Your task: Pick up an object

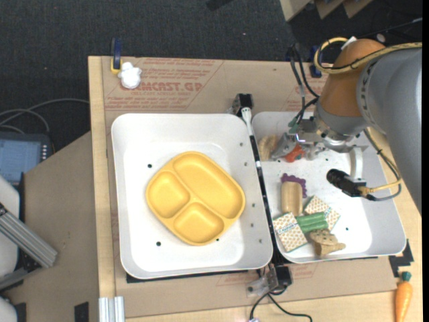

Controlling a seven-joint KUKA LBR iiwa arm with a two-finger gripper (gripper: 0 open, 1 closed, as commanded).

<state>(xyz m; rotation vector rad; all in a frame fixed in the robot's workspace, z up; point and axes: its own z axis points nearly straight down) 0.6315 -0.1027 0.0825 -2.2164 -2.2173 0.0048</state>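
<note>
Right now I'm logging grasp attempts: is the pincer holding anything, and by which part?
It cannot be told. The pincer is low in the right bin, over an orange-red item, but no hold is visible.

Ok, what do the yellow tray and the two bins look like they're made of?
Yellow tray: probably moulded plastic, with a smooth, slightly glossy surface and three rounded compartments. Bins: likely thin formed plastic, white and matte, with rounded corners and raised rims.
</note>
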